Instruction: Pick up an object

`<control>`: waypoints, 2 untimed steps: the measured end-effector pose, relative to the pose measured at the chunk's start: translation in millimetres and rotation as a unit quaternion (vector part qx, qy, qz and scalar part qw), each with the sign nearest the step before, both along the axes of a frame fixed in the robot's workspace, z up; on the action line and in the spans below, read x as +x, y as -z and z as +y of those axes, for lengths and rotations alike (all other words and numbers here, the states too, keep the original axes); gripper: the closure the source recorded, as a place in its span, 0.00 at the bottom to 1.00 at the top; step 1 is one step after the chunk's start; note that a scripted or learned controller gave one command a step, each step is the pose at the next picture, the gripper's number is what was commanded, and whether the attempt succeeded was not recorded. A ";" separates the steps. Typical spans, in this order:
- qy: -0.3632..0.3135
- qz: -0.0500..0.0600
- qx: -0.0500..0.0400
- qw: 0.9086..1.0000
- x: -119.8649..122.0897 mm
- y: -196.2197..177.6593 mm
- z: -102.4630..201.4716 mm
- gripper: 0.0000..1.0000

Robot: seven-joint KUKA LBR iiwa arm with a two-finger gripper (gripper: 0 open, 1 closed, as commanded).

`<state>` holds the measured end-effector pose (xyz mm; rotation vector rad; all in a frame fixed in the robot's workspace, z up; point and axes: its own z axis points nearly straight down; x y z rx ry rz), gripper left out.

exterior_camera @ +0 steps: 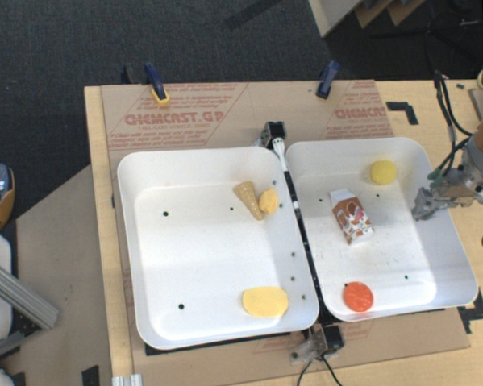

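Note:
In the right bin (451, 258) lie a yellow ball (383, 172) at the back, a red and white carton (352, 218) in the middle and an orange-red disc (358, 297) at the front left. The left bin (147, 233) holds a tan cone (248, 199) touching a small yellow lump (268, 200), and a yellow oval piece (265, 301) near the front. My gripper (425, 204) hangs over the right bin's right rim, well right of the carton and below the ball. Nothing shows in it.
A black divider strip (295, 218) runs between the two bins. Blue clamps (157, 86) (327, 79) hold the cardboard sheet at the back. Cables (445, 105) hang near the arm at the right edge.

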<state>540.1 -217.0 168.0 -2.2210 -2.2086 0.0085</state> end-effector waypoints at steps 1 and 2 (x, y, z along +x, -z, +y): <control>-0.001 -0.003 0.000 1.000 -36.5 7.8 -7.7 1.00; -0.002 -0.002 0.000 1.000 -63.1 56.0 -6.5 1.00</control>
